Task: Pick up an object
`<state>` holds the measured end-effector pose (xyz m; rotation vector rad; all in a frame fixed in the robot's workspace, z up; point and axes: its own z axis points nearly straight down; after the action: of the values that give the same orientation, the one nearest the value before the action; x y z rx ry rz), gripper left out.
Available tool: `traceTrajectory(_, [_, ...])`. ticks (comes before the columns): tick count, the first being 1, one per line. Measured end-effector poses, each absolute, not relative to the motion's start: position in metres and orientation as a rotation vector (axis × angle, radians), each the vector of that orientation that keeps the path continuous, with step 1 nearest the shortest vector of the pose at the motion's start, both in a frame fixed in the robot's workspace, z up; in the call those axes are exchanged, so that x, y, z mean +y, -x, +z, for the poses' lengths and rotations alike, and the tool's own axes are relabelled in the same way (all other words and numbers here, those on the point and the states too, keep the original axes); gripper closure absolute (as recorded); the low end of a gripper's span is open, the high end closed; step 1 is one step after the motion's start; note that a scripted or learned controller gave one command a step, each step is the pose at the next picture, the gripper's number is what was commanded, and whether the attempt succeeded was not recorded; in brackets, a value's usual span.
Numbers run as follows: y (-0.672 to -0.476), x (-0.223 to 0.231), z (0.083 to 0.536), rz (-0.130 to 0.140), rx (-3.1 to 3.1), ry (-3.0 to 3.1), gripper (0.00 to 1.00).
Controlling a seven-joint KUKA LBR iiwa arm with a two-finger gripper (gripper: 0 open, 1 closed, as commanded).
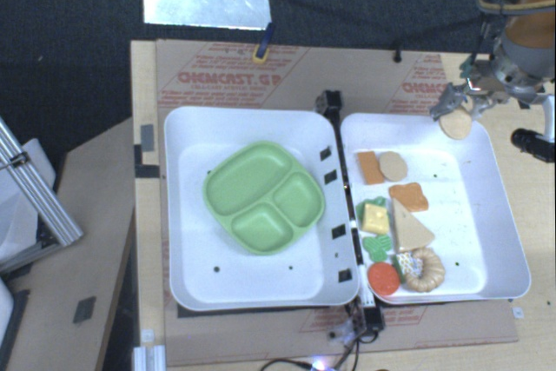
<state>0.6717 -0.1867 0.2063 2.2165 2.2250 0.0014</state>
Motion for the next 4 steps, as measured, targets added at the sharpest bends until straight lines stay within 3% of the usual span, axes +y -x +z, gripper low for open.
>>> traceTrajectory(1, [-0.672,-0.187,0.224,0.003,2.225,-2.214,1.0])
traceTrajectory(4, [-0.59,-0.092,0.216,0.0,2.227,-2.215,1.0])
